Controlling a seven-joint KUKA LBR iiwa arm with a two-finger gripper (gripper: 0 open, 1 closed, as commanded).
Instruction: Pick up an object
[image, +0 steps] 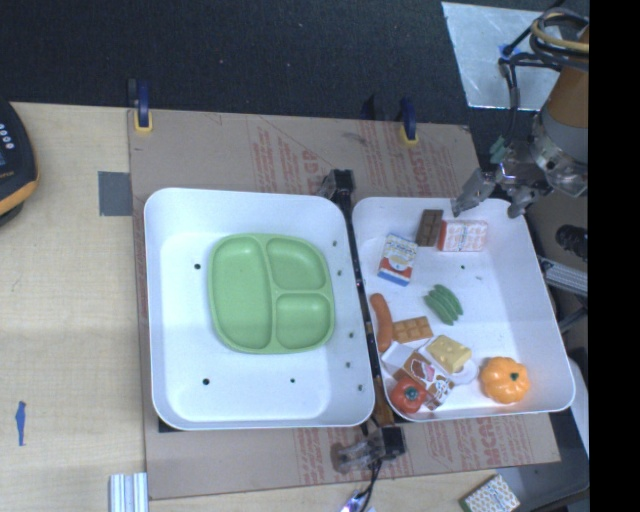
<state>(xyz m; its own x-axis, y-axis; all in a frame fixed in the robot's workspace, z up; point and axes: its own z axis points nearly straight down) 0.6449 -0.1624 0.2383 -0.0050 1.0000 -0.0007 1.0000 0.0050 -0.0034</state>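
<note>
We are hovering our two-finger gripper (490, 198) over the right white bin's (545, 300) far rim, fingers spread and gripping nothing. The small red-and-white carton (463, 236) is lying just beneath, beside a brown chocolate block (430, 227).

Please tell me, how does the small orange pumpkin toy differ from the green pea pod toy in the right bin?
The small orange pumpkin toy is round and bulky; the green pea pod toy is long and slim. The pumpkin sits in the near right corner of the right white bin; the pea pod lies nearer the bin's middle, slanted. Both lie free, apart from other items, far from the gripper.
</note>
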